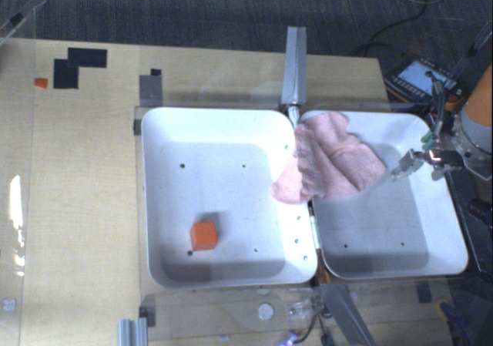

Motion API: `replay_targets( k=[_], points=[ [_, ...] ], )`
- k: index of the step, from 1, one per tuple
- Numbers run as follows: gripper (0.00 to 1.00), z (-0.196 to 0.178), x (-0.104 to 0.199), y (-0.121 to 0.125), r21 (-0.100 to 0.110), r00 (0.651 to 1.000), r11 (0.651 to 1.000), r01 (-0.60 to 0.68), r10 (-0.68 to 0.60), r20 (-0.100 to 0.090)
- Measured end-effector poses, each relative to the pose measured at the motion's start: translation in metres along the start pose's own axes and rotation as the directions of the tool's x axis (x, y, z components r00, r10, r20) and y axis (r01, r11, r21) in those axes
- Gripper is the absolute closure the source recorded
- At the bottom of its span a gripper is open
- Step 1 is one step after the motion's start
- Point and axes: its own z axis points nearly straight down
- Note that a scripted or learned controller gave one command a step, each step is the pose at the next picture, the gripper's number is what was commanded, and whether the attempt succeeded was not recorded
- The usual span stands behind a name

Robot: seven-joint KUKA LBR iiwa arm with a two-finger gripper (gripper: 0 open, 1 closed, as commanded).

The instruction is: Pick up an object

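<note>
A pink cloth [333, 161] lies crumpled over the divider between the two bins, mostly in the right bin's [400, 260] upper left part, with a fold hanging into the left bin [162, 183]. A small orange block [204, 236] rests on the left bin's floor near its front. My gripper [408, 164] hangs over the right bin's upper right area, just right of the cloth's edge and apart from it. The grey arm with its orange band [476, 105] comes in from the right edge.
A grey metal post [296, 67] stands behind the divider between the bins. Black markers [77, 65] and a small orange tag [41, 83] lie on the bench at far left. A device with cables [422, 76] sits behind the right bin.
</note>
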Motion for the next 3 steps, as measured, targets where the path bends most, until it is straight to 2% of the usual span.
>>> replay_targets(
  k=[1,2,3],
  points=[
    [0.00,-0.012,0.035,0.003,-0.002,0.989,0.989,0.148,-0.148,0.001],
    [0.00,0.093,0.032,0.071,-0.004,0.969,0.969,0.247,-0.247,0.003],
    [1.00,0.083,0.034,0.073,-0.009,0.968,0.968,0.251,-0.251,0.004]
  ],
)
